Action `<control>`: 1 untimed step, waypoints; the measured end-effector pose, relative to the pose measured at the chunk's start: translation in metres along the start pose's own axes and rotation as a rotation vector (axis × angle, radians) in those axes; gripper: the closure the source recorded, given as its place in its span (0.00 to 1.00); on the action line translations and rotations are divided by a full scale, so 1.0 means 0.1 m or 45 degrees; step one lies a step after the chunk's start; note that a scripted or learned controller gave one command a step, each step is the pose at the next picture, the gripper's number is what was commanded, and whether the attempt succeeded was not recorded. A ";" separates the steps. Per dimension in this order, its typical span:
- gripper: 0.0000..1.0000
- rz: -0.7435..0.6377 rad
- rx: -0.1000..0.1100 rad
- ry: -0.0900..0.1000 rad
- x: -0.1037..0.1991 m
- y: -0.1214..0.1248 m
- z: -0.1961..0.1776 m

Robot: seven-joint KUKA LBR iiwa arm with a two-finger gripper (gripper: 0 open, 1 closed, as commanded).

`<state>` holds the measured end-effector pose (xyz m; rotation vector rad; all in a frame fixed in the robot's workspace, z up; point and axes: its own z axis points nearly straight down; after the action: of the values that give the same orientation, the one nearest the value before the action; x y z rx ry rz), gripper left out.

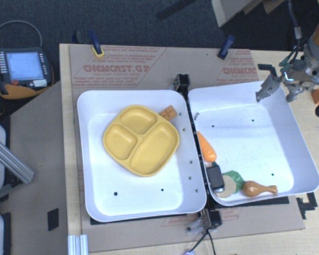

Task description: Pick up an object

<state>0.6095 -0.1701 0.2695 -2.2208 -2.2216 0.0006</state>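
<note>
Over right bin's (287, 137) far rim, fingers (279, 89) spread, nothing between.

Right bin (266, 142): floor open across centre and far side; carrot (206, 147), black block (215, 177), green piece (235, 177) and drumstick (259, 188) crowd its near-left corner. Left bin (95, 169): yellow divided plate (142, 140) occupies the middle.

My gripper (279, 91) is bare grey metal with two slim, dark-tipped fingers (264, 92) set on a pale, blocky silver body. A thin dark cable (294, 15) runs along my wrist, and a small orange patch marks my side.
</note>
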 end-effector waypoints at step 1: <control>0.00 0.001 0.001 0.000 -0.02 0.00 0.40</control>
<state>0.6097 -0.1726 0.2292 -2.2211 -2.2202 0.0011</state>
